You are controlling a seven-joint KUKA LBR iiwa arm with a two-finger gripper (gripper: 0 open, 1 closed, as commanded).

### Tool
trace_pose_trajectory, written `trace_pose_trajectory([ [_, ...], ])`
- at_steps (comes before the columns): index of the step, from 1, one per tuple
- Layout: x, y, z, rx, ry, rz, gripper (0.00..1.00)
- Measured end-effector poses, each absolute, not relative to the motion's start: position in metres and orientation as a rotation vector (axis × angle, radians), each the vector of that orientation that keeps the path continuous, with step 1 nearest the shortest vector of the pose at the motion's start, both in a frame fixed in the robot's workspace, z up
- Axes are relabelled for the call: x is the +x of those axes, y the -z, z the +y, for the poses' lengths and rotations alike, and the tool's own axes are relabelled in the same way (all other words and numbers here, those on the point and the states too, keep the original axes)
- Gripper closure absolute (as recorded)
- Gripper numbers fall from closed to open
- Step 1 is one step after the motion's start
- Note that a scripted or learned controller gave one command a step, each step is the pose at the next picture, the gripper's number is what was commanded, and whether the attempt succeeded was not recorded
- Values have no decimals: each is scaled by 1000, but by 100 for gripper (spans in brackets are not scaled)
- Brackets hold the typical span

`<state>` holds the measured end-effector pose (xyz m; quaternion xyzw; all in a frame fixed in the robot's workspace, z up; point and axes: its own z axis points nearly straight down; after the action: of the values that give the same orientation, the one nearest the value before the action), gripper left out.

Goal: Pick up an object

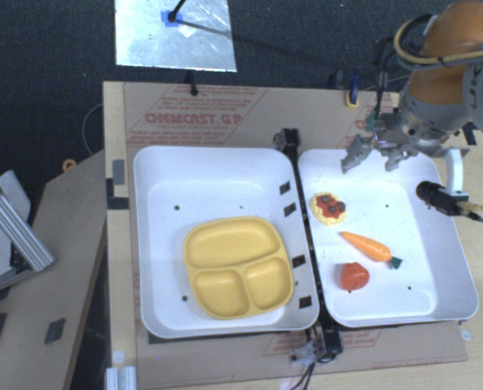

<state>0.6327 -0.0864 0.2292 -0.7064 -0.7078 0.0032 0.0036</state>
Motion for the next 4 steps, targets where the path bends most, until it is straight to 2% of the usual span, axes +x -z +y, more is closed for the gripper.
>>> trace_pose_trajectory([
  [1, 635, -236, -86, -2218, 1, -2226, 0],
  [3, 639, -152, -85, -2219, -1, -2223, 0],
  [4, 638, -91, -85, -2223, 2, -2223, 0],
])
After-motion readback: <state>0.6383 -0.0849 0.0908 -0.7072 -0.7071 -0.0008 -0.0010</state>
